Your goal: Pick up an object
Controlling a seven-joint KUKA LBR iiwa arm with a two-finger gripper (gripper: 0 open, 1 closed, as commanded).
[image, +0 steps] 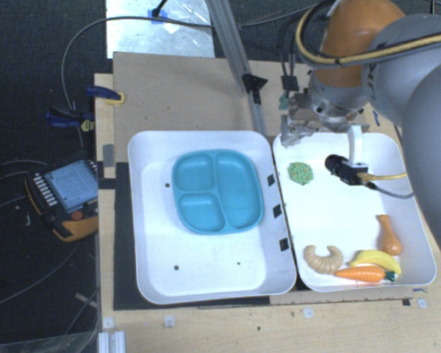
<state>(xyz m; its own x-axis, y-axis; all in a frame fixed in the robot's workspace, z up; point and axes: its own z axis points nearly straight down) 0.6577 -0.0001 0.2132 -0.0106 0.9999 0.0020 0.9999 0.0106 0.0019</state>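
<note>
Hand above the green ball

The hand (300, 129) hangs at the right bin's (331, 219) far left corner, just above the green ball (300, 173); its grip cannot be told. Croissant (323, 258), carrot (361, 273), banana (377, 259) and drumstick (388, 234) lie near the front edge. The left bin (154, 263) holds a blue divided tray (217, 190).

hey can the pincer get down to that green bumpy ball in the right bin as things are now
Probably yes. The pincer hangs just above the green ball, which lies alone on bare bin floor in the right bin, with the other toys far off at the front.
</note>
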